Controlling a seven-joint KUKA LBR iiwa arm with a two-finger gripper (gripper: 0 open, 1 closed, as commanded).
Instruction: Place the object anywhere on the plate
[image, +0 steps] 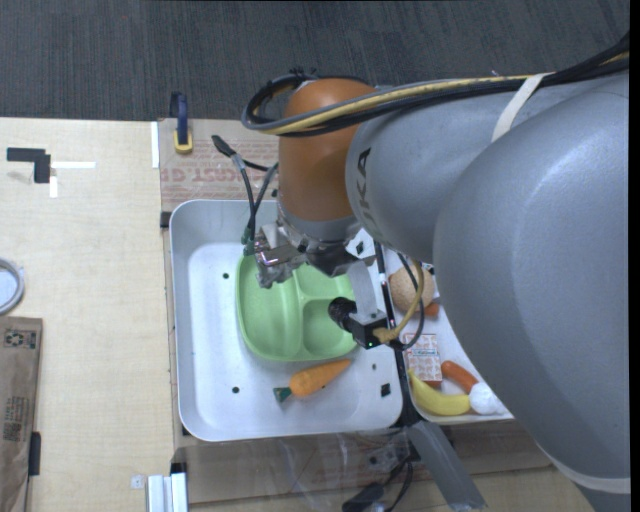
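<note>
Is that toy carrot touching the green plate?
Apart. The camera view shows a thin strip of white bin floor between the toy carrot and the green plate's lower rim.

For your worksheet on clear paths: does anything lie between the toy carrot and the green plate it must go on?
Nothing visible does. The carrot lies on the bin floor right beside the plate, at its near edge. The arm's wrist hangs over the plate's far and right parts, leaving the near-left part bare.
</note>
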